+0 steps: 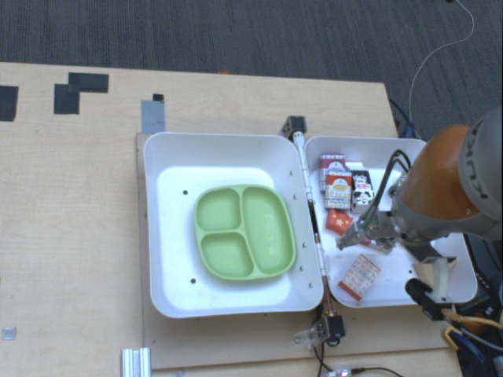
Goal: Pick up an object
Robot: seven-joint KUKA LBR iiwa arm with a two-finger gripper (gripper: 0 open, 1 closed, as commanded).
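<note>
Seen from above at a slant: a pale wooden bench (71, 210) bearing two shallow white bins side by side. In the left bin (169, 210), a light green divided plate (244, 232) with three compartments, lying flat near the middle. In the right bin (464, 285), several small packets: a red-and-white carton (332, 163) at the far end, a red-and-white packet (339, 190) just below it, a black-and-white packet (361, 188) just beside that, a small red packet (339, 222) nearer the middle, and a white card with red print (359, 276) lying tilted near the front edge. Reaching in from the right, the grey arm with its orange band (436, 183), covering much of the right bin. Gripper (363, 238) low over the bin, between the small red packet and the white card, close to both. Impossible to tell whether the pincer stands apart or together, or whether anything sits in it. Dark tape patches (78, 91) on the bench at far left. Cables (464, 320) at lower right.
</note>
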